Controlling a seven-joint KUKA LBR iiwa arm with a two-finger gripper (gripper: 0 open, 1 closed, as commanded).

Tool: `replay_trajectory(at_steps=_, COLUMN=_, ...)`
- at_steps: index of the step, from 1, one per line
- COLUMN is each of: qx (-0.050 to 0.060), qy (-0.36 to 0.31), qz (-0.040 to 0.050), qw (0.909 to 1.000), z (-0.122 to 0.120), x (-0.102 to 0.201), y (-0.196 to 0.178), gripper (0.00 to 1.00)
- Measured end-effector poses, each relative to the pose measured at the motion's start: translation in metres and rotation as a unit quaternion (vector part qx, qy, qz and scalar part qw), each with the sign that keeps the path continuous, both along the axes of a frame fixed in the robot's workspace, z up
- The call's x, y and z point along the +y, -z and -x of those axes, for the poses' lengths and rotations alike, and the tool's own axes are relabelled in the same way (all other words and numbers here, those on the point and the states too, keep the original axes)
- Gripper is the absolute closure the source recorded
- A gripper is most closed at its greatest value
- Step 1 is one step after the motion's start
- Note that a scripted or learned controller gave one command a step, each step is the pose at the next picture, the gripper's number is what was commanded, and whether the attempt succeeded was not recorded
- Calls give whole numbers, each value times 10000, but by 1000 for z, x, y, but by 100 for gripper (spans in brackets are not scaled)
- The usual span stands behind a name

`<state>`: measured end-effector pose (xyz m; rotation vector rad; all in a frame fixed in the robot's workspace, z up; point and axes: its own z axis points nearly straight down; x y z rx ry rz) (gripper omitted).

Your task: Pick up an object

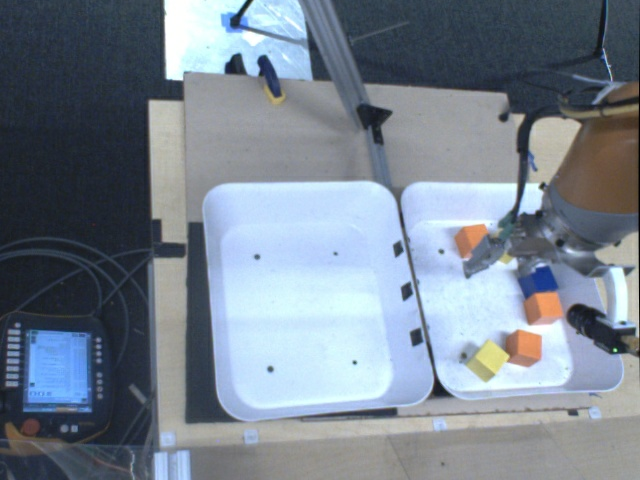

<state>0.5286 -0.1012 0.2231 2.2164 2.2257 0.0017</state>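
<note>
1. Right bin [440, 203] holds the loose blocks: an orange block [470, 239] near its far left part, a blue block [538, 282] toward its right side, a second orange block [543, 308] touching the blue one on the near side, a third orange block [524, 347] near the near right corner, and a yellow block [489, 359] just beside that one, to its left.
2. Tool [484, 257] sits low over the right bin, just beside the far orange block on that block's right and near side. Grey fingers point left and down toward the bin floor.
3. Tool state: cannot tell how far the fingers are spread; nothing is seen between them.
4. Arm [600, 173] enters from the right, orange band above the grey wrist, covering the bin's far right corner.
5. Left bin [300, 298] touches the right bin along the middle edge; dark spots mark its floor.
6. Both bins rest on the table [300, 128], toward its near edge.
7. A grey pole [345, 63] slants from the table's far edge down to where the bins meet.
8. A handheld control screen [55, 373] with cables lies off the table's left edge on dark floor.
</note>
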Motion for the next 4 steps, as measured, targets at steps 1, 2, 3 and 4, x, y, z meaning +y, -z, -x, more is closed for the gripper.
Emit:
replay_trajectory(at_steps=1, qx=-5, qy=6, qz=1, qw=10000, z=0, x=0, y=0, gripper=0)
replay_trajectory(at_steps=2, qx=29, qy=11, qz=-2, qw=10000, z=-2, x=-3, y=62, gripper=0)
replay_trajectory(at_steps=3, qx=26, qy=9, qz=-3, qw=10000, z=-1, x=-3, y=114, gripper=0)
replay_trajectory(at_steps=4, qx=-12, qy=-2, qz=3, qw=10000, z=-4, x=-3, y=100, gripper=100)
